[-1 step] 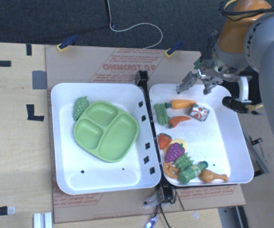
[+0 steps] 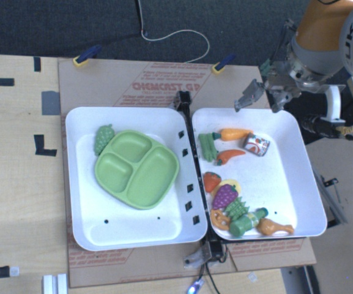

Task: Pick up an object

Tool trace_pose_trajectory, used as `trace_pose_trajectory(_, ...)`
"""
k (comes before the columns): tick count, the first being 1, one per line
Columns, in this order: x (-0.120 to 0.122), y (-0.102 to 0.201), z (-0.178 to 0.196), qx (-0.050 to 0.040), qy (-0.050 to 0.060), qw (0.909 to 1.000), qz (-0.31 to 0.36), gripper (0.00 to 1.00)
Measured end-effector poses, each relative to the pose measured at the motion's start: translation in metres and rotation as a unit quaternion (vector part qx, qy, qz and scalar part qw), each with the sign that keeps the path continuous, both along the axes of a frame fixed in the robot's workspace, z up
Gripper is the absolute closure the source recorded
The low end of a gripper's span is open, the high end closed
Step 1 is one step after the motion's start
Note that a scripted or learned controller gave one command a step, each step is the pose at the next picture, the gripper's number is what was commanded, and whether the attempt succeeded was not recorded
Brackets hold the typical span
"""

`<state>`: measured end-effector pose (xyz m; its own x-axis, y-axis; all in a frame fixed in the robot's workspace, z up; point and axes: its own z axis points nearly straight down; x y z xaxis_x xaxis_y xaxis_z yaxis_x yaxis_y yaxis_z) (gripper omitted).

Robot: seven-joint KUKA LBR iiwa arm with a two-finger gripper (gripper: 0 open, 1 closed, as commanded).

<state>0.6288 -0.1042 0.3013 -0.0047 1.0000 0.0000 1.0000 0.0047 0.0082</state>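
I see a pale wooden bench (image 2: 17, 182) with black tape marks (image 2: 41, 144) on its left part, and a cardboard sheet (image 2: 158, 84) with red print lying under two white bins. Dark carpet (image 2: 54, 11) runs behind the bench, with a thin white cable (image 2: 176, 37) looping across it. Two clamps with yellow and blue grips (image 2: 87, 55) hold the cardboard's far edge. The left bin (image 2: 81, 225) holds a green divided plate (image 2: 137, 169) with a green bunch of toy grapes (image 2: 104, 138) touching its far-left rim. The right bin (image 2: 298, 182) holds the toys I can pick from: a carrot (image 2: 235, 134), a small can (image 2: 256, 144) just right of it, a green bean pod (image 2: 207, 146), an orange pepper (image 2: 230, 156), and nearer the front a red tomato (image 2: 211, 181), purple grapes (image 2: 224, 196), a yellow piece (image 2: 230, 184), a pretzel (image 2: 219, 219), a green vegetable (image 2: 245, 221) and an orange squash (image 2: 274, 228). Most of them crowd the bin's left and front side. The arm (image 2: 326, 29) comes in from the upper right, its orange band above the grey wrist. The gripper (image 2: 263, 98) hangs over the far edge of the right bin, above the can and carrot and apart from them. Its two fingers (image 2: 248, 97) are spread apart with nothing between them.
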Motion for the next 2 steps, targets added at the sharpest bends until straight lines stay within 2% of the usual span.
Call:
trace_pose_trajectory(1,-0.0340,0.0766,0.2232,0.0002,-0.005,1.0000,0.002,0.00)
trace_pose_trajectory(2,-0.0333,0.0746,0.2227,-0.0012,0.004,1.0000,0.000,1.00)
